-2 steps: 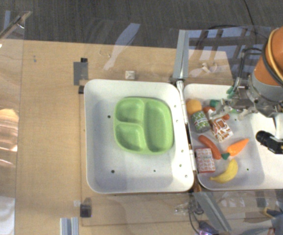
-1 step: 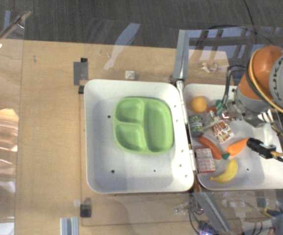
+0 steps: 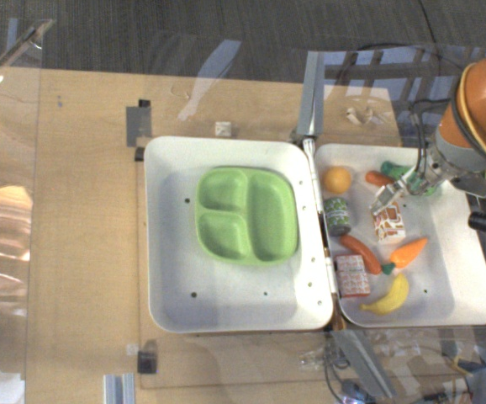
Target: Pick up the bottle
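A green bottle [image 3: 397, 171] lies near the back of the right bin [image 3: 470, 268], and the arm's wrist covers much of it. An orange-red piece [image 3: 377, 178] shows at its left end. My gripper [image 3: 388, 197] reaches in from the right and points down-left, its tip just in front of the bottle and right above a small brown-and-white carton [image 3: 388, 223]. Nothing shows clearly between its tips.
The right bin also holds an orange [image 3: 338, 179], a green can [image 3: 338, 215], a red sausage [image 3: 361, 251], a carrot [image 3: 408, 252], a banana [image 3: 388, 297] and a red packet [image 3: 352, 275]. In the left bin [image 3: 176, 293] sits a green divided plate [image 3: 247, 215].
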